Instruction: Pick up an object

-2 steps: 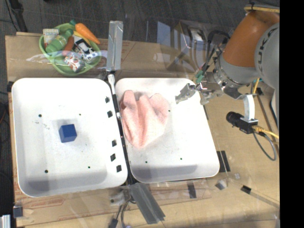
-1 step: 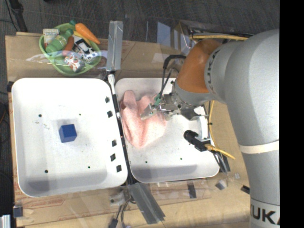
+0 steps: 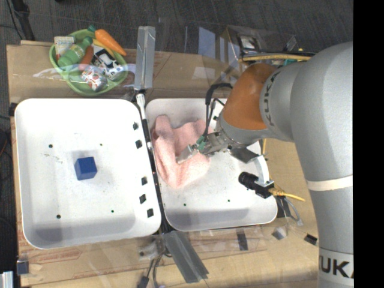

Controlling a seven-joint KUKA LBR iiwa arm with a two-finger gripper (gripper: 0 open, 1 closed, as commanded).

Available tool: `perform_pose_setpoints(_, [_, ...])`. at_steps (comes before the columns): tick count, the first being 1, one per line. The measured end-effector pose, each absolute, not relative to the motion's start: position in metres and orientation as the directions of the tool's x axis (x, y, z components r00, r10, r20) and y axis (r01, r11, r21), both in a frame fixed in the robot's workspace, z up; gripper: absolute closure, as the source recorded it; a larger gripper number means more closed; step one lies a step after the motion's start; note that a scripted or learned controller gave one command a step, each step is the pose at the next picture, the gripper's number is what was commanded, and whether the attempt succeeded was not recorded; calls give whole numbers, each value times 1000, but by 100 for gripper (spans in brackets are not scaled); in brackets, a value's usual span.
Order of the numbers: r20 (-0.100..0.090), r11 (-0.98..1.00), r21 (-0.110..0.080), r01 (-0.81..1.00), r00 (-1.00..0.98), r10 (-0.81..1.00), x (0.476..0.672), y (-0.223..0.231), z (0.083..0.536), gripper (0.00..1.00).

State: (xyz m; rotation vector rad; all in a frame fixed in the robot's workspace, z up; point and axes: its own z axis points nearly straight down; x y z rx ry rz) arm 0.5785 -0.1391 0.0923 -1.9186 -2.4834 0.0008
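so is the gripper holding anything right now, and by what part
It cannot be told. The gripper is down on the pink cloth near its right middle in the right bin, but no fold shows between its fingers.

This looks like a robotics lab or test cell rather than a home. A large grey industrial arm with an orange band [image 3: 282, 107] fills the right side of the frame, bearing part of a maker's name at lower right. Two shallow white plastic bins [image 3: 36, 161] sit side by side on a cardboard-covered bench [image 3: 180, 65], joined by metal brackets at centre. A green bowl of toy props [image 3: 90, 62] stands at upper left; dark carpet floor [image 3: 180, 5] runs along the top.
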Motion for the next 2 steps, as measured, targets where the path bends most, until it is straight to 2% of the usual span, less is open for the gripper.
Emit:
perform_pose_setpoints(1, [3, 255, -3, 967, -255, 967, 579, -139, 102, 100])
perform_pose_setpoints(2, [1, 151, -2, 989, -151, 989, 618, -57, 230, 100])
